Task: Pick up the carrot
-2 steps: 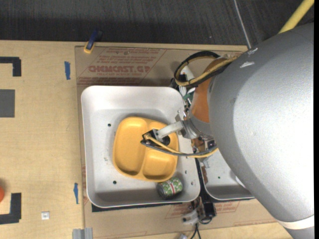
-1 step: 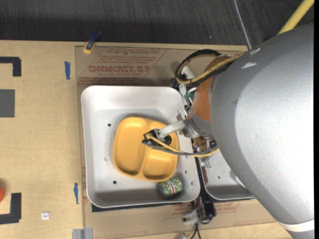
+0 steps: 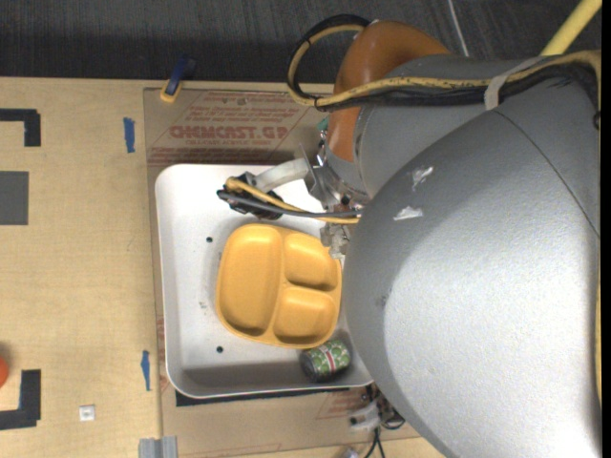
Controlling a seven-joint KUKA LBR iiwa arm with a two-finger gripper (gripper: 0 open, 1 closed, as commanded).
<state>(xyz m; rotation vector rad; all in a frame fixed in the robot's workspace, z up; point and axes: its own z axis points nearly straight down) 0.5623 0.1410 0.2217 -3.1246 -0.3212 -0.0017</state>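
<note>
My gripper (image 3: 332, 208) hangs over the upper right part of the left white bin (image 3: 181, 256), just past the far right edge of a yellow divided plate (image 3: 277, 282). The grey arm's bulk covers most of the gripper. The arm also hides the right side of this bin and everything further right.
The yellow plate lies in the middle of the bin. A small green and white can (image 3: 326, 359) lies at the bin's lower rim, beside the plate. A brown cardboard sheet (image 3: 220, 127) lies under the bin. A red-orange thing (image 3: 3, 371) peeks in at the far left edge.
</note>
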